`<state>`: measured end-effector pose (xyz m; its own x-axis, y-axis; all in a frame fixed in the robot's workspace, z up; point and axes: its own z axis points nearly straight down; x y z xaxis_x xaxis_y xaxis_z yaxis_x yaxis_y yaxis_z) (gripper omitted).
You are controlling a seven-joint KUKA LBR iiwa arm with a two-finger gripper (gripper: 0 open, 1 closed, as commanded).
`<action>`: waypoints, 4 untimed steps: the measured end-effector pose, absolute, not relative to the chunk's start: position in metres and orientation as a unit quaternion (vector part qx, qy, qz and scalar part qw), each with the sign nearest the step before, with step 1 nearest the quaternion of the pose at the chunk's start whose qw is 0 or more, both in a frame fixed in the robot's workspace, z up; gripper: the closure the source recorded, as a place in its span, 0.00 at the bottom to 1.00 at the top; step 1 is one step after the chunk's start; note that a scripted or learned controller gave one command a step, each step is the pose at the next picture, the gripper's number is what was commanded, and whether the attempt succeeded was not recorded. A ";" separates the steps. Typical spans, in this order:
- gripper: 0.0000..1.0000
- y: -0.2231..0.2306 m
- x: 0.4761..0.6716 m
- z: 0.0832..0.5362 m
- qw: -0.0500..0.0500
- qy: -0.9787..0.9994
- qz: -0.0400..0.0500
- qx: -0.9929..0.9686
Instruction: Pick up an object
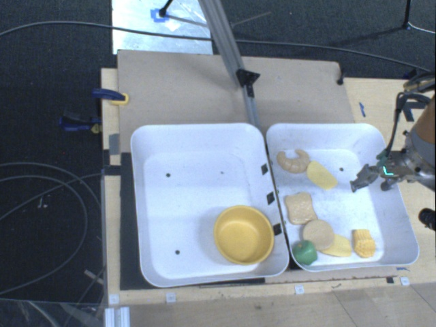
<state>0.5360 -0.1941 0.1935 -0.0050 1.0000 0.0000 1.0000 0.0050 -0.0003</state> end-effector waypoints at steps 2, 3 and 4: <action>0.00 -0.196 0.535 0.153 0.000 -0.708 0.000 -0.707; 0.00 -0.199 0.532 0.093 0.000 -0.707 0.000 -0.707; 0.00 -0.199 0.533 0.091 -0.001 -0.707 0.000 -0.707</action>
